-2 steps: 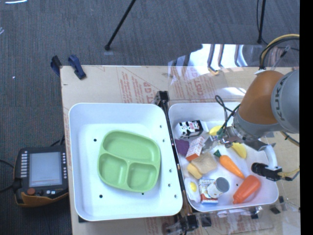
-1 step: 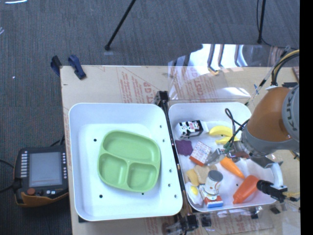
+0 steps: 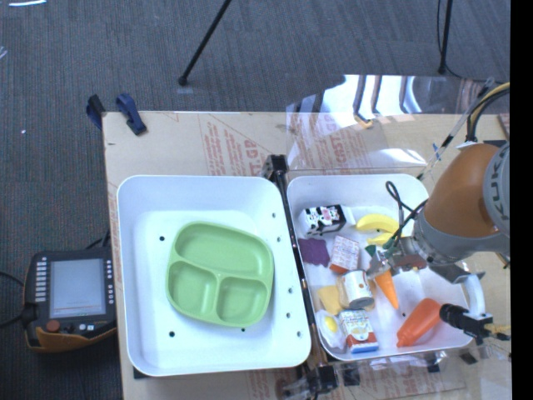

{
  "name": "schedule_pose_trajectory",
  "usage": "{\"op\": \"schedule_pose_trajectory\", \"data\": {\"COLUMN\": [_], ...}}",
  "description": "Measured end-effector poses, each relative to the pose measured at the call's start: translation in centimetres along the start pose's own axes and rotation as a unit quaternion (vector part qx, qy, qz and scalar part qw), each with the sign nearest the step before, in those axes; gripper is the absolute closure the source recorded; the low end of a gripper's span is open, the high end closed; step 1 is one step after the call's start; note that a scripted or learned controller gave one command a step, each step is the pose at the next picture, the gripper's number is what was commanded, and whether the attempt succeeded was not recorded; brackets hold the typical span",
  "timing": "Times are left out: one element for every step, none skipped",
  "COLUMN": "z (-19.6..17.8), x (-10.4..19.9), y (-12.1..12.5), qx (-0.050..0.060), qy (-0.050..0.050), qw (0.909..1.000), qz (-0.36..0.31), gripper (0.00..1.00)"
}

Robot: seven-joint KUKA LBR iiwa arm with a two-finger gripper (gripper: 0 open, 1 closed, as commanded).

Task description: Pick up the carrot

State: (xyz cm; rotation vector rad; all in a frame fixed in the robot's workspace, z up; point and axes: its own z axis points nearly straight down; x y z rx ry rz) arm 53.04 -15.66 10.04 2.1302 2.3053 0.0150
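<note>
On the far left you see a teach pendant (image 3: 73,297) lying on the floor beside the bench. Next comes the left bin (image 3: 141,215), which holds a green divided plate (image 3: 221,272). In the right bin (image 3: 379,182) you find a black-and-white carton (image 3: 323,217), a purple piece (image 3: 314,250), a banana (image 3: 376,222), a small can (image 3: 358,288) and a juice box (image 3: 359,330). The carrot (image 3: 387,288) lies near the middle of this bin, just right of the can, with its tip pointing to the front. The gripper (image 3: 385,264) is directly over its thick end; if its jaws are open or closed, you cannot tell. A bigger orange vegetable (image 3: 417,322) lies further right.
</note>
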Motion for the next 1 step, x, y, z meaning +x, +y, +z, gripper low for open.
{"op": "schedule_pose_trajectory", "data": {"z": [-13.39], "x": [8.83], "y": [3.47], "qx": [0.000], "qy": [-0.001], "qw": [0.9996], "qz": [-0.028], "gripper": [1.00]}}
